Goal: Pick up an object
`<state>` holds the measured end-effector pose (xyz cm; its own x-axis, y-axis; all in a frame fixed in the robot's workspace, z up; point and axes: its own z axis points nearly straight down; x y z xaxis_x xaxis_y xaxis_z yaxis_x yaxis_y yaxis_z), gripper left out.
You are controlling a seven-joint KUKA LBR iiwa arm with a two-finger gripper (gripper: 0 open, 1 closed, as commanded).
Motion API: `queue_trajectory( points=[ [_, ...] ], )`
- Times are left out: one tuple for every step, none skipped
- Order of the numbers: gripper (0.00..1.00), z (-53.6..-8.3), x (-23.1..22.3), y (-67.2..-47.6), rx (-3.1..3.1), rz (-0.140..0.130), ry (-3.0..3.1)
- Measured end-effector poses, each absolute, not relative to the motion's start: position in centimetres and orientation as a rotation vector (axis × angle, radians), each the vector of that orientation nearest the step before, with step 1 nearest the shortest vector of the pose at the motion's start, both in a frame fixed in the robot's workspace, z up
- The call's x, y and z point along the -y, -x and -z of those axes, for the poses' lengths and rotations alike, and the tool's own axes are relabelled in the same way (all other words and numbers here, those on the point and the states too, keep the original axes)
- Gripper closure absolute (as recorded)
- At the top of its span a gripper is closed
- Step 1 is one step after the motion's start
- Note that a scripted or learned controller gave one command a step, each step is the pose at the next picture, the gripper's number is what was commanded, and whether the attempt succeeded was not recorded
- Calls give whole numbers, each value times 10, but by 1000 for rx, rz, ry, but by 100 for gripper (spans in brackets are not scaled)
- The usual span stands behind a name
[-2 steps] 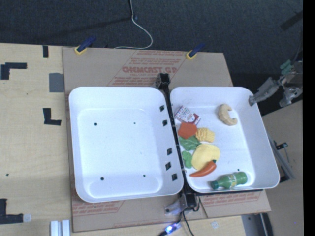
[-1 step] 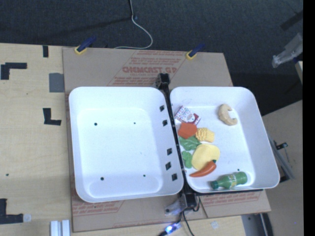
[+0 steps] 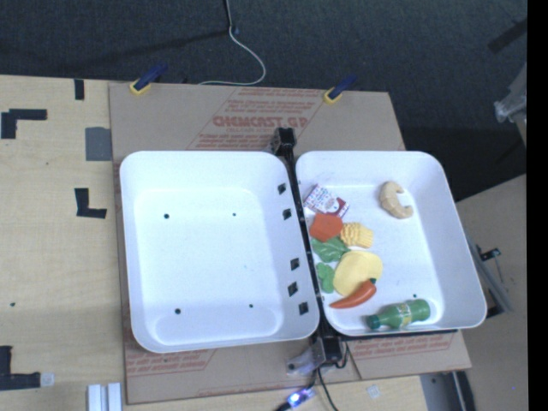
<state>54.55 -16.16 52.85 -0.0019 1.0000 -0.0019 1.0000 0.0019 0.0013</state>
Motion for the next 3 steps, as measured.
queue_trajectory(
  points=[
    [100,-386,51,-553,-2245,13,-2219],
    [100,-283,62,-579,-2227,12,-2226],
    [100,-481,-19,-613,-2223,-24,-2201]
  ],
)
